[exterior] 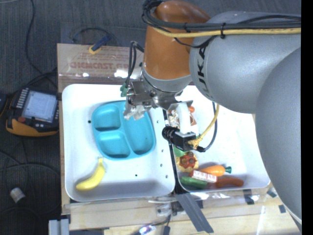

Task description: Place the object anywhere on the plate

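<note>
The grey arm (pixel 244 67) with its orange band (pixel 166 43) is reaching in from the right and is covering most of the far right of the scene. Its gripper (pixel 134 110) is hanging over the far right part of the blue plate (pixel 122 133), close to the divider between the two bins. From this angle it cannot be told how far the claw is open, and nothing can be made out between its parts.

The plate is lying in the left bin (pixel 73 131), slightly left of the bin's middle, with three compartments showing: one at the far left, one at the near left and a long one on the right. The banana (pixel 93 176) is lying on the bin floor near the near left corner, just off the plate's near left edge and apart from it. White floor is showing along the bin's left wall, along its near edge to the right of the banana, and between the plate and the divider.

The right bin (pixel 244 131) is holding a cluster of toy foods along its near left side: a carrot (pixel 213 170), a dark red item (pixel 229 182) and a green item (pixel 193 181), lying close together. A handheld pendant (pixel 34 110) is resting on the floor to the left of the bench.
</note>
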